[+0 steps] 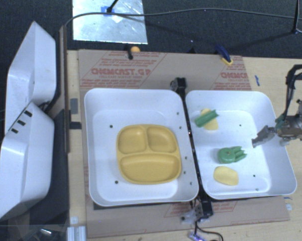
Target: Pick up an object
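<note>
**Claw at the right bin's far rim, objects untouched**

Over the right bin (271,185), at its right-hand rim, you have the claw (264,136) reaching in from the arm (294,127). Its grey tip points left toward the bin's middle, but you cannot tell from this slant whether its fingers are apart or together. Nothing shows between them.

Take the right bin as your landmark. Inside it, near the left wall toward the back, a green stick (206,118) lies across a pale yellow piece (210,124), the two touching. Near the bin's middle sits a green toy (231,155), well apart from the claw and to its left. Just in front of that toy, toward the near wall, rests a yellow lump (225,175).

Left of the right bin, and touching it along a dark seam, stands the left bin (100,134). It holds a yellow divided tray (148,153) lying flat near its middle.

Both bins sit on a cardboard sheet (120,70) on the worktop (75,149).
</note>
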